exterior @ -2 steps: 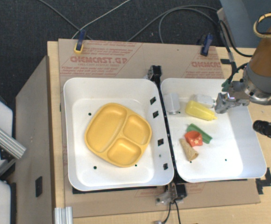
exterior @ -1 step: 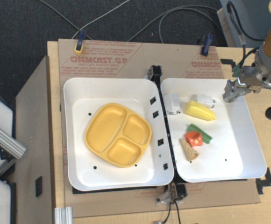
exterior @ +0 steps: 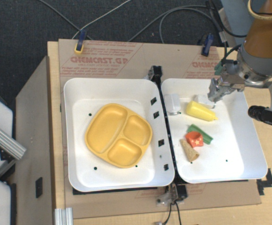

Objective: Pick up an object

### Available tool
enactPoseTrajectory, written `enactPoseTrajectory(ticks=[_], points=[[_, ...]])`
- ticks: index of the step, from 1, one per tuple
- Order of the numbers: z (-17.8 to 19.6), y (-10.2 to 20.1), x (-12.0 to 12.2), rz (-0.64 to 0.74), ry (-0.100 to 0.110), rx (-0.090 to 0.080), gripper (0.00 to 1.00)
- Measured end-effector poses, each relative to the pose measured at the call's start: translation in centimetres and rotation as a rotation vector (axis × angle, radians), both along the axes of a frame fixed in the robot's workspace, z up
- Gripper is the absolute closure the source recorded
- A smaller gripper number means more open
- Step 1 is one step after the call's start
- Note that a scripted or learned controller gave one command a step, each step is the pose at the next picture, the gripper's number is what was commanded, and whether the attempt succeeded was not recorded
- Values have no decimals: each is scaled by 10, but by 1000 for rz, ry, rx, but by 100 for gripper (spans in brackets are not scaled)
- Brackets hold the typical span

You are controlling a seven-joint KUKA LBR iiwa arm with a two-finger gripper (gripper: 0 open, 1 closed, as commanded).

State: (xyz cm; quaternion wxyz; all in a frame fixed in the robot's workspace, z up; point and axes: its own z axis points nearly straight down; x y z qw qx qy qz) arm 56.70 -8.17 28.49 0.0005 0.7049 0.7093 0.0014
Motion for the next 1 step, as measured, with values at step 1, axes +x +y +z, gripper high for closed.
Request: enactPoseTrajectory(ticks=[1], points=[[-20,56,0,0,6,2,100]])
